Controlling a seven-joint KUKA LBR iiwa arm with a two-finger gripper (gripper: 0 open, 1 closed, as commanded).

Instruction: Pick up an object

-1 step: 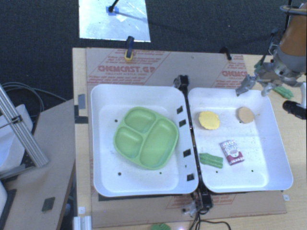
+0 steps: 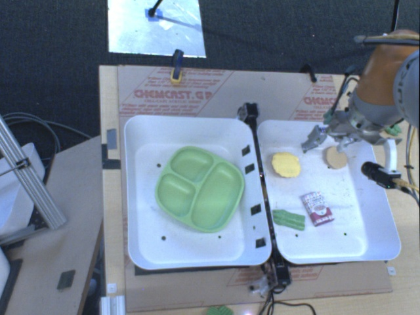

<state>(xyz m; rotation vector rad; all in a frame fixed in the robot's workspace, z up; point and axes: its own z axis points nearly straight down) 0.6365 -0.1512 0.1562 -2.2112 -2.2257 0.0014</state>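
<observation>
Arm: KUKA iiwa [image 2: 394, 77], grey with an orange band above the wrist; enters from the right, over the upper right corner of the right bin.
Gripper: two-finger gripper [image 2: 326, 141], low over the upper part of the right bin; one finger [image 2: 314, 139] angled out to the left, the other [image 2: 341, 144] just above the tan disc; spread apart, nothing seen between them.
Right bin: shallow white bin [image 2: 374, 241]; holds four loose objects.
Yellow object: round yellow piece [image 2: 286, 165], upper left of the right bin; near the left finger, apart from it.
Tan disc: small round tan piece [image 2: 336, 158], upper middle of the right bin, just below the gripper; contact with the finger not resolvable.
Red packet: small red and white packet [image 2: 317, 208], middle of the right bin, lying tilted.
Green object: elongated green piece [image 2: 289, 219], lower left of the right bin, just beside the packet, near the dividing edge.
Left bin: shallow white bin [image 2: 141, 241], side by side with the right one.
Green tray: pale green plate [image 2: 200, 188] with three compartments, centred in the left bin, lying flat.
Bench: brown board [image 2: 216, 90] with red lettering under both bins; yellow clamp [image 2: 176, 67] at its top edge.
</observation>
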